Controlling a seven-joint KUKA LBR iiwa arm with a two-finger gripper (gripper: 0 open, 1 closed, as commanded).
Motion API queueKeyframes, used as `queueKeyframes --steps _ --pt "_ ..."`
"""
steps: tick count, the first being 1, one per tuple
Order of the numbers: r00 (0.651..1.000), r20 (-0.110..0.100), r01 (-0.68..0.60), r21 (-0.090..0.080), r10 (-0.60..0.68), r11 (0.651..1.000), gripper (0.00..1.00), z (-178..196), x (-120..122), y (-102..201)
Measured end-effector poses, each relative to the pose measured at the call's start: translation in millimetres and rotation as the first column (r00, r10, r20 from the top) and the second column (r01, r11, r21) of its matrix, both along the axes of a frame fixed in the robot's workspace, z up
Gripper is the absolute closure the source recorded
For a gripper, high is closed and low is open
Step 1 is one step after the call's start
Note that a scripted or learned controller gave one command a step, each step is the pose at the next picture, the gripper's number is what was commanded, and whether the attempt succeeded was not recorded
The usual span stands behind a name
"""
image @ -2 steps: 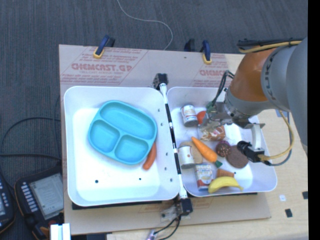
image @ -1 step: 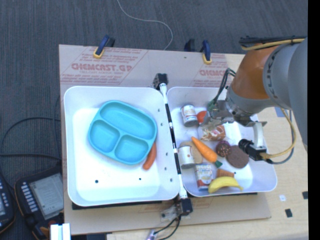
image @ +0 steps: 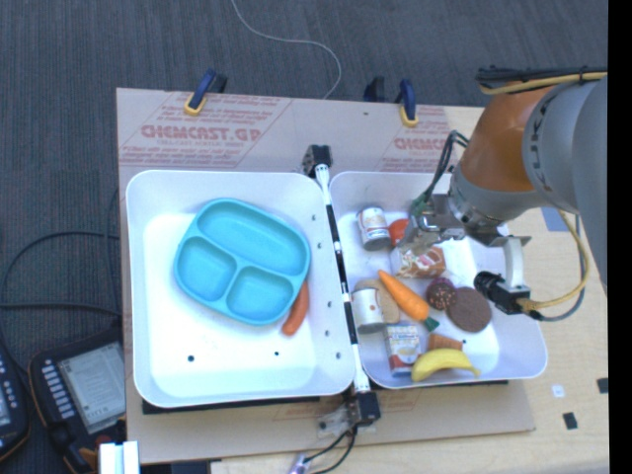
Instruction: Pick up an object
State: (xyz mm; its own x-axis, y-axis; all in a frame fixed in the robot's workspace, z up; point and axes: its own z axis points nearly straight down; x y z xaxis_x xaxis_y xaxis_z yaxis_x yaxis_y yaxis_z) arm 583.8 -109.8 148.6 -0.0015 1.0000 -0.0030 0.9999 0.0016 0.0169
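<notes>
You see the gripper [image: 427,227] low in the right bin [image: 528,349], by a small can [image: 373,228] and red piece [image: 398,230], carrot [image: 408,297], cookie [image: 470,310], banana [image: 443,364] nearby, blue tray [image: 242,261] in the left bin [image: 158,363].

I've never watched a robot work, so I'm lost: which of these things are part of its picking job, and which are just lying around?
Part of the job:
- gripper
- right bin with its pile: can, carrot, banana, brown cookie
- left bin, with blue plate and small carrot

Just lying about:
- blue clamps
- white cable
- handheld controller
</notes>
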Motion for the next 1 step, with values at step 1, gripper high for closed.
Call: queueKeyframes --steps 1 --pt "1.0 0.001 0.0 0.0 0.0 1.0 1.0 9.6 0.4 0.3"
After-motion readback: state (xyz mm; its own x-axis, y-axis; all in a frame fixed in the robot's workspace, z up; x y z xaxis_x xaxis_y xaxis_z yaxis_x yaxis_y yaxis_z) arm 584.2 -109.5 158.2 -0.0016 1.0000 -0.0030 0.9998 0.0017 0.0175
